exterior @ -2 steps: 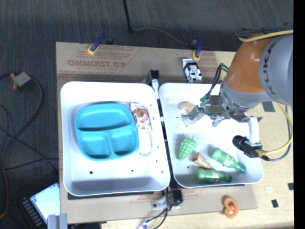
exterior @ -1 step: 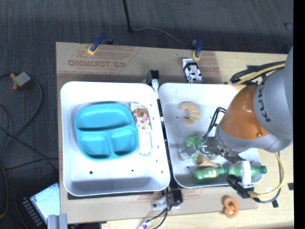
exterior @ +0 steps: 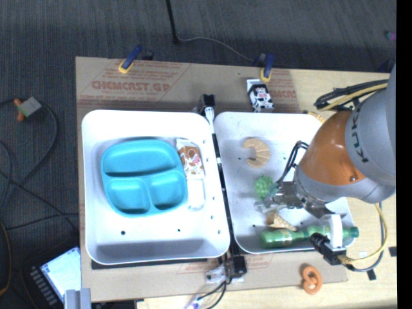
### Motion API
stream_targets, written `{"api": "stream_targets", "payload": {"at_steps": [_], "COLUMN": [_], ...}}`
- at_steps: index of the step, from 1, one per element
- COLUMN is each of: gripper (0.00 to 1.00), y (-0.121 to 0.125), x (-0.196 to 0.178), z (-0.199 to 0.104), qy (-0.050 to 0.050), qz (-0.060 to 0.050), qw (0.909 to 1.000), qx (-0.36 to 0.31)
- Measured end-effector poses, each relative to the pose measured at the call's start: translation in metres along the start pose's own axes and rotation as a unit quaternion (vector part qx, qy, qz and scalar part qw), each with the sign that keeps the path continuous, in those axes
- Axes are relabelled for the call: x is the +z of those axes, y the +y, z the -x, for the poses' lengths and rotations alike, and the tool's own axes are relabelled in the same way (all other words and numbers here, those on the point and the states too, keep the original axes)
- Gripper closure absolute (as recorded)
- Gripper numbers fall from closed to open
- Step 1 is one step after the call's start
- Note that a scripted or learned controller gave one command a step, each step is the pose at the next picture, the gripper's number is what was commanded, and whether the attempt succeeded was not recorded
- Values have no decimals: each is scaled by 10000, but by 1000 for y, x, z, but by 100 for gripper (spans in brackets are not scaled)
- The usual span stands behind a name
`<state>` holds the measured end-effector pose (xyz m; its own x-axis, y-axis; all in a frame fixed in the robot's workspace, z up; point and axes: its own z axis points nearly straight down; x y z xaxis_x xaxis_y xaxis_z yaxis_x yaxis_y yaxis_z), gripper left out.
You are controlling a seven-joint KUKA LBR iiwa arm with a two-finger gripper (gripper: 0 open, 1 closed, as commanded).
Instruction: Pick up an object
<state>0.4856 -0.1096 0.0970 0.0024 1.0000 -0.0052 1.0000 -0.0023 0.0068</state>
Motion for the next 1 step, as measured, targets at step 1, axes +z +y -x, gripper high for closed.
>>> {"api": "stream_targets", "payload": {"at_steps": [1], "gripper": [100], "y": [40], "x": [-88], "z": [-55], "qy": [24], "qz": [-29], "qw": [10000], "qx": [-18]}}
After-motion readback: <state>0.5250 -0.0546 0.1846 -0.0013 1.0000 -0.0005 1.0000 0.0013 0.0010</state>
